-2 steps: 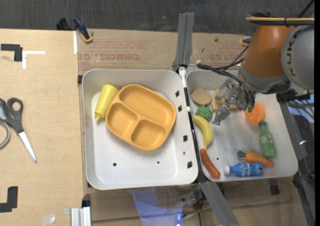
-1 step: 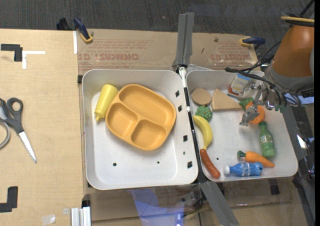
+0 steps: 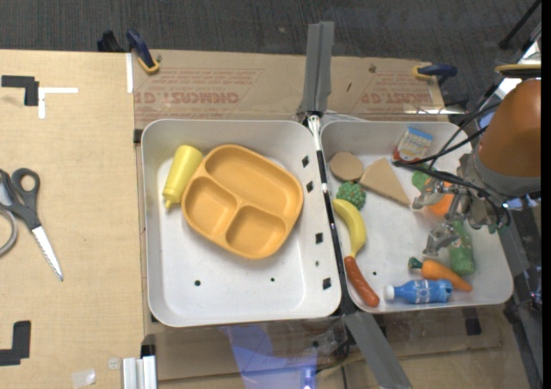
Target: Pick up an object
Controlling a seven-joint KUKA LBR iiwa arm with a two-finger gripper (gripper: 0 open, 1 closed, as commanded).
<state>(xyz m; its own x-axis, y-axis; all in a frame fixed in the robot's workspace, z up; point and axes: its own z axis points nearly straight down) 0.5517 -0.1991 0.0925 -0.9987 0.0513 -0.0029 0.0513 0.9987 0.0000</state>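
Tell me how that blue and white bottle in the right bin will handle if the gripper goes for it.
The bottle lies on its side near the right bin's front wall, so its round body would probably roll if nudged. It looks like smooth plastic, likely slippery and light. The carrot sits right beside it, so the fingers may bump that.

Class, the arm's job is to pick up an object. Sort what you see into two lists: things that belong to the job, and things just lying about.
Belongs to the job:
two-finger gripper
orange toy carrot
blue plastic bottle
yellow toy banana
red toy sausage

Lying about:
grey-handled scissors
blue clamp
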